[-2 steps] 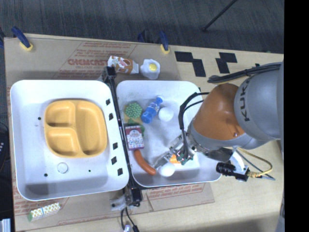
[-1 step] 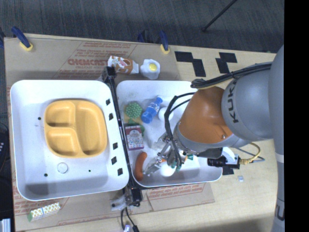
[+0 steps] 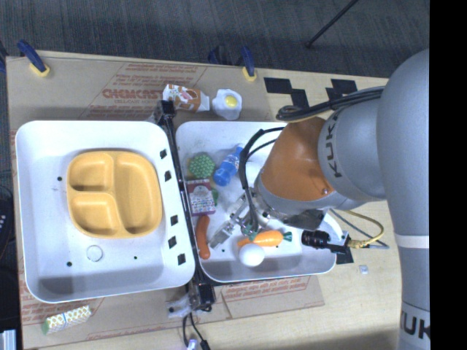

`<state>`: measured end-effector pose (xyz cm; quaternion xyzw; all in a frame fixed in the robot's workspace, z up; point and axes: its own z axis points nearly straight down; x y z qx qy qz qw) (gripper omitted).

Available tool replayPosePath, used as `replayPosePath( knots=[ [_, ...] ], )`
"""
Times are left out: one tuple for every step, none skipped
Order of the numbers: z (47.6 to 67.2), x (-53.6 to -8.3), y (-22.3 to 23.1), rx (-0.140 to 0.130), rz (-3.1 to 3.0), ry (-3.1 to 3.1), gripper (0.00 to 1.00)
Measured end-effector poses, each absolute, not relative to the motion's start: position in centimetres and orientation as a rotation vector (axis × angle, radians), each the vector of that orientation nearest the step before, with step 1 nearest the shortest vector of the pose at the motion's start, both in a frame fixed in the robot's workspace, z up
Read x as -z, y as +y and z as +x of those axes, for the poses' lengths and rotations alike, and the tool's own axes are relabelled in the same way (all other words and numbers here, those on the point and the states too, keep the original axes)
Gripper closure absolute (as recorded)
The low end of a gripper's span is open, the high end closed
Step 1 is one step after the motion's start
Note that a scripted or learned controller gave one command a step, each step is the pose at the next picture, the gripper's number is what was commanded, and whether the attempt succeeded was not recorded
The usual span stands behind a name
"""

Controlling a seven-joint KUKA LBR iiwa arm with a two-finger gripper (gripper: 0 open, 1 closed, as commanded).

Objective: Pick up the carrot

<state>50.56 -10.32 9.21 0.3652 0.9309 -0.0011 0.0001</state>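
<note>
Down at the near edge of the bench, a small wrapped packet (image 3: pixel 67 318) lies on the cardboard just outside the left bin (image 3: pixel 29 195). Inside that bin sits a yellow divided plate (image 3: pixel 114 192), flat on the floor, well apart from everything in the other bin.

My work is in the right bin (image 3: pixel 219 272). Nearest its front wall rests a white egg (image 3: pixel 252 254), and touching it from behind lies the carrot (image 3: pixel 264 238), orange, on its side, its green tip pointing toward my side of the bin. My claw (image 3: pixel 237 221) hangs just beside the carrot's blunt end, low over the bin floor; whether it is spread or pressed together I cannot tell, since my orange wrist band (image 3: pixel 295 162) and grey arm (image 3: pixel 365 144) crowd over it. I see nothing pinched in it.

To the left of the claw a reddish sausage (image 3: pixel 202 237) lies lengthwise near the divider. Beyond it sits a small printed packet (image 3: pixel 200 197), then a green bumpy ball (image 3: pixel 202 165) and a blue bottle (image 3: pixel 226 168) tilted beside it.

Farthest off, past the bins, a small carton (image 3: pixel 182 97) and a white cup with a yellow top (image 3: pixel 228 103) stand on the cardboard.
</note>
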Motion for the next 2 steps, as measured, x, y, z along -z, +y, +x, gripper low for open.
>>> replayPosePath(
  knots=[
    [47.65,-11.94,-11.36,0.000,0.763,3.052,0.00],
    [47.65,-11.94,-11.36,0.000,0.763,3.052,0.00]
  ],
)
